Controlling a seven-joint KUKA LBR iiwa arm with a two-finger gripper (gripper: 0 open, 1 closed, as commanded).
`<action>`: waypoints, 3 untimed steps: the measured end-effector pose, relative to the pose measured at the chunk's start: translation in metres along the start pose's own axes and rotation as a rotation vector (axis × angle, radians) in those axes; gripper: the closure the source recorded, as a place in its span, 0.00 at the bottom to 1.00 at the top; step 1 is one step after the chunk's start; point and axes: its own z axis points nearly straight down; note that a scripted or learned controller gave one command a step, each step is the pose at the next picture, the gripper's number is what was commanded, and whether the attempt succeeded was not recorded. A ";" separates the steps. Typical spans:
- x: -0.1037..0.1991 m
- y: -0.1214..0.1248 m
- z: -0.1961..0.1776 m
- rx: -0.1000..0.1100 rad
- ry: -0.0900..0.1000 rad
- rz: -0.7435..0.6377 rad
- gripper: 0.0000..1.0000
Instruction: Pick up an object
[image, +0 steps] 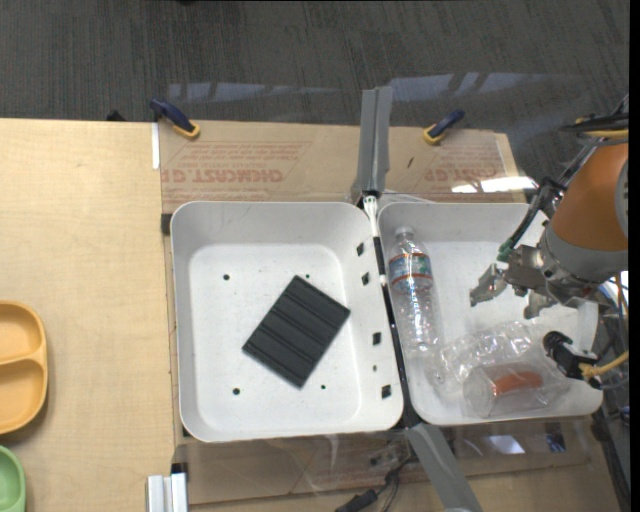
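A clear plastic water bottle (412, 292) lies along the left side of the right bin (455, 222). A crumpled clear plastic bag (490, 358) with a reddish-brown block (511, 383) inside it sits at that bin's front. A black ridged rectangular pad (297, 330) lies tilted in the middle of the left bin (200, 300). My gripper (507, 298) hangs over the right bin, to the right of the bottle and just behind the bag. Its fingers are open and nothing is between them. The arm's orange band (598, 195) is at the right edge.
Both bins rest on a cardboard sheet (250, 165) held by two clamps (176, 119) at the back. A divider bar (374, 140) runs between the bins. On the wooden table to the left are an orange-yellow compartment tray (18, 368) and a green dish (8, 482).
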 end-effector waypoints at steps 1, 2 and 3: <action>0.061 0.025 0.038 -0.004 -0.006 -0.017 0.00; 0.028 -0.004 -0.024 -0.002 -0.001 -0.114 0.00; -0.026 -0.062 0.040 0.000 0.000 -0.167 0.00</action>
